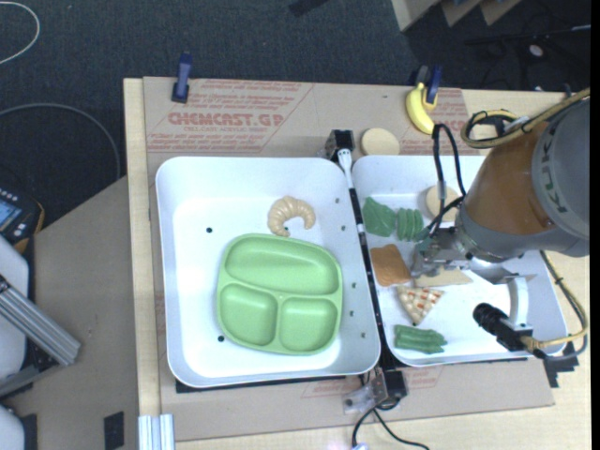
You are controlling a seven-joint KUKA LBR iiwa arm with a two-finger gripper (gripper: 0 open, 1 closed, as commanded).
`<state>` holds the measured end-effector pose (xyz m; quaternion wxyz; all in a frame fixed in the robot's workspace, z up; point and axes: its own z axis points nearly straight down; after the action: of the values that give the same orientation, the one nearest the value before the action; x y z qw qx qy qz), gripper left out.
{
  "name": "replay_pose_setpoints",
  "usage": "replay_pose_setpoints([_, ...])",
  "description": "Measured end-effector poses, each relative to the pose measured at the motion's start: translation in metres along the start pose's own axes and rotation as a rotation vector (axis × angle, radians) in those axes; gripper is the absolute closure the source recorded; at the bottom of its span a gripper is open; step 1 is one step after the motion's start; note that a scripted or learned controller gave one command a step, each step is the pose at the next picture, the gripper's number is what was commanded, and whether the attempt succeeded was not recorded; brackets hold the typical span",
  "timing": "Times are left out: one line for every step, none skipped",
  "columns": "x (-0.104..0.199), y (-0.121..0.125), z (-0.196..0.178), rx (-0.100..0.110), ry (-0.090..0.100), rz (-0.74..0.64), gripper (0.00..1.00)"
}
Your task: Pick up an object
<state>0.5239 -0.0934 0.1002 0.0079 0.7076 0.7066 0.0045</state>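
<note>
Your claw [433, 259] sits low in the right bin [525, 345], but its fingers are hidden under the wrist, so you cannot tell how they stand. Just to its left lies a brown slab [389, 264], touching or nearly so. Just below is a pizza slice [418, 301], above-left green pieces [394, 220], and far left a green tray [278, 292].

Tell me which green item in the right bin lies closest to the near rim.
The green bean pod, lying alone by the near rim of the right bin, below the pizza slice. The other green piece lies farther back, above the brown slice.
</note>
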Motion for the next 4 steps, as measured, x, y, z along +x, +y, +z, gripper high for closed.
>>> replay_pose_setpoints([0.128, 0.003, -0.09, 0.008, 0.012, -0.017, 1.0])
replay_pose_setpoints([0.214, -0.017, -0.095, 0.017, 0.009, -0.012, 1.0])
replay_pose_setpoints([0.196, 0.023, 0.008, 0.026, 0.003, 0.001, 1.0])
replay_pose_setpoints([0.285, 0.065, -0.057, 0.008, 0.011, -0.011, 1.0])
